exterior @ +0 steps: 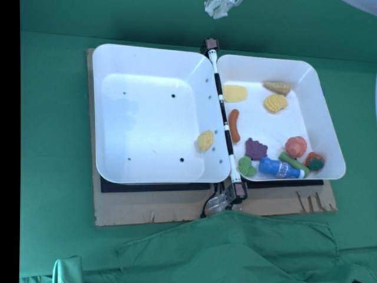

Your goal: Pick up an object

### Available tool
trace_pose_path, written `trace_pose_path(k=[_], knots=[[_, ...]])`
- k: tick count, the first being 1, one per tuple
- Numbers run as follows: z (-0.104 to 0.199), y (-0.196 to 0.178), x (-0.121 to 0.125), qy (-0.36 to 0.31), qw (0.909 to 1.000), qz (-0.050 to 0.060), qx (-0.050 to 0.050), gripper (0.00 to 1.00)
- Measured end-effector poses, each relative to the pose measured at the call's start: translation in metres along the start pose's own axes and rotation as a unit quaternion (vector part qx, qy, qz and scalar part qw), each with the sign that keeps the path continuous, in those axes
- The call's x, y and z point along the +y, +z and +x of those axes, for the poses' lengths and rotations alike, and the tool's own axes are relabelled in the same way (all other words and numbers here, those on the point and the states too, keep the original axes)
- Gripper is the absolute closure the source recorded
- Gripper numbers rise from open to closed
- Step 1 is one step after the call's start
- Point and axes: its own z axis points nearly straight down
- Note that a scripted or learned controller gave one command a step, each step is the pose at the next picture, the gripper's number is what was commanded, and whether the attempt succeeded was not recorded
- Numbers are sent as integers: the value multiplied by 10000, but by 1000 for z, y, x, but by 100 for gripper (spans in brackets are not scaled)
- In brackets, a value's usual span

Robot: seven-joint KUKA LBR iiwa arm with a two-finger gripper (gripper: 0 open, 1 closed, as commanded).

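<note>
Two shallow white bins sit side by side on a green-covered bench, seen from above at a slant. The left bin holds one small yellow toy, lying near its right wall toward the near corner. The right bin holds a scatter of toy foods: a yellow slab and an orange sausage along its left wall, a ridged yellow piece and a corn-like piece toward the far edge, a purple grape cluster near the middle, and a blue bottle, a green piece, an orange-red ball and a small red and green piece crowded along the near edge.

The gripper hangs at the top of the view, beyond the far edge of both bins and roughly in line with the divider between them. It is pale and partly cut off; whether it is released or clenched cannot be told, and nothing is seen in it.

No object has been picked yet. Every candidate lies toward the near side from the gripper. The yellow slab looks nearest, just right of the divider line. The sausage beyond it lies with its long axis running far to near, parallel to the divider, so a grasp across its narrow width would likely suit it.
</note>
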Motion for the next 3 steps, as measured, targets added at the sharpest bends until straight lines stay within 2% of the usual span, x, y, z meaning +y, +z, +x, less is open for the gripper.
trace_pose_path(k=[1, 2, 3], knots=[[34, 42, 62, -19, 10000, -1, -11, 100], [45, -21, 60, -16, 10000, -33, 4, 100], [34, -27, 60, -1, 10000, -7, -7, 100]])
